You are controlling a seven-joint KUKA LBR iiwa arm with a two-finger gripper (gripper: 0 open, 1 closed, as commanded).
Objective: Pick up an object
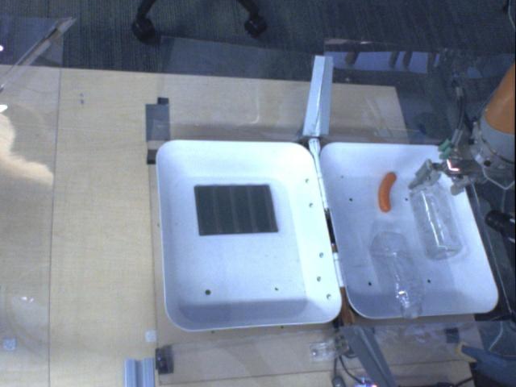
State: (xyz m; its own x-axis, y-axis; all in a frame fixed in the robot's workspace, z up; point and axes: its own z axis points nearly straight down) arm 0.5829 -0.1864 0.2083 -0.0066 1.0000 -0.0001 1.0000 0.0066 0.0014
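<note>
Three loose objects lie in the right bin [484, 293]. A small orange sausage-shaped piece [387, 192] rests near the bin's upper middle. One clear plastic bottle [435, 228] lies lengthwise at the right, and a second clear bottle [397, 271] lies lower, toward the middle. My gripper [439, 181] hangs at the bin's upper right, just over the top end of the right-hand bottle. Its fingers stand open and hold nothing.
The left bin [173, 240] holds a flat dark grey ribbed rectangle [235, 210]. A raised divider [324, 216] separates the two bins. A metal bar [317, 95] runs back from the divider. The grey and orange arm [500, 123] fills the right edge.
</note>
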